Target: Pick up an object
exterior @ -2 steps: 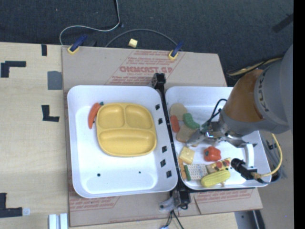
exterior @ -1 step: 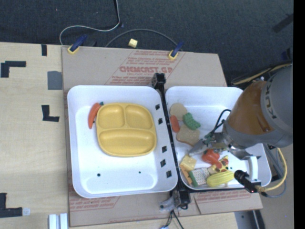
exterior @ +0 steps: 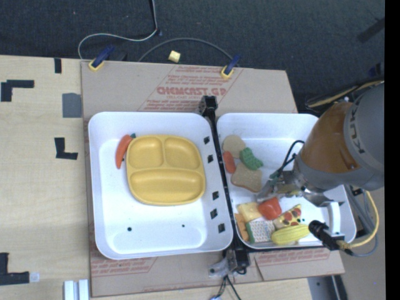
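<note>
Camera view is showing the pincer reaching down into the right bin, its tip sitting just above a red toy piece. How far it is parted I cannot tell, and nothing is showing between its tips, so it is holding nothing that I can see. The red piece looks like the likeliest target. Crowding it on the near side are a yellow corn cob and a pizza slice; a tan bread-like piece is lying just to the pincer's left, with a green piece beyond it. Well off to the left, a yellow divided plate is resting in the left bin. For a clean grasp, I judge it should be descending straight, straddling the red piece alone, and closing only once low enough to avoid dragging neighbours.
</note>
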Controlling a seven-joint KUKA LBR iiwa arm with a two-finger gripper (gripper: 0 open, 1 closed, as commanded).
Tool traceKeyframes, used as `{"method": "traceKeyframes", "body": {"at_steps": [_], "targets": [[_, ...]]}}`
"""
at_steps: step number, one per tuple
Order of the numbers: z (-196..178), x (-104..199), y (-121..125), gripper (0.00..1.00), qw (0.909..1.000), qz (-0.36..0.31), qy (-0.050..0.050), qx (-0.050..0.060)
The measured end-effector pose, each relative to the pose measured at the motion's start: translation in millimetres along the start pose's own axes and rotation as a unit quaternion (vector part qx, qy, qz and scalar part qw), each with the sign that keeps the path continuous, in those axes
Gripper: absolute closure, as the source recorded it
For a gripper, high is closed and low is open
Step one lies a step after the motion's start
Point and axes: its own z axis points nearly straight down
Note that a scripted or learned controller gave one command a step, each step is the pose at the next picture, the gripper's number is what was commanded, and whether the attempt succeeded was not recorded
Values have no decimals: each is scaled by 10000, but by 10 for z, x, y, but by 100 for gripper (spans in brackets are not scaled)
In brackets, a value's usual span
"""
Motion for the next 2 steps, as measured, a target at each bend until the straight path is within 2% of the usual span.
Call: {"method": "traceKeyframes", "body": {"at_steps": [1, 2], "targets": [[-919, 593, 424, 100, 10000, -37, 3, -6], [-191, 310, 500, 100, 10000, 11, -2, 63]]}}
